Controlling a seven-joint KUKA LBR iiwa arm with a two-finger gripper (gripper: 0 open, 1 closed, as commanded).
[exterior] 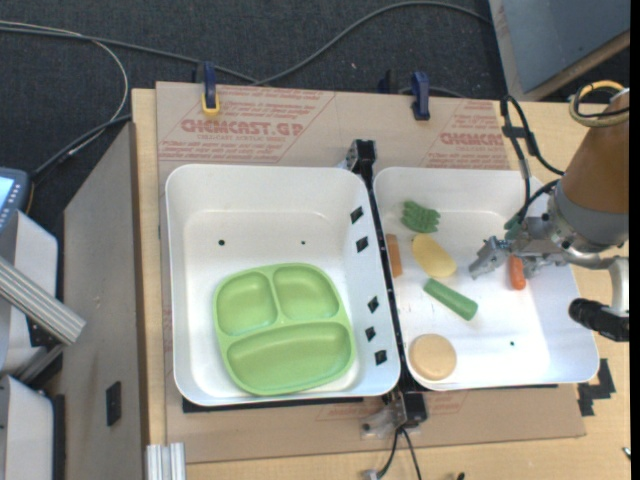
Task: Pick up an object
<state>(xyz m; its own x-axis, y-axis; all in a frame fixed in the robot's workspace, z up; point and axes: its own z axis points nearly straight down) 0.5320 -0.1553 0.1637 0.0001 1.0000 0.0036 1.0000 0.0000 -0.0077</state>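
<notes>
Fingers (pixel 497 258) hang low in the right bin (pixel 560 363); you cannot tell how wide they stand or whether they grip anything. Just beside them lies the orange carrot (pixel 516 272), with the yellow piece (pixel 434 257) and green stick (pixel 450 299) nearby. Watch for a shove: closing off-centre could push the carrot aside.

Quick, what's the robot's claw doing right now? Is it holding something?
Gripper: low in the right bin, beside an orange carrot-like piece. Whether it is open, closed or holding anything cannot be told.
</notes>
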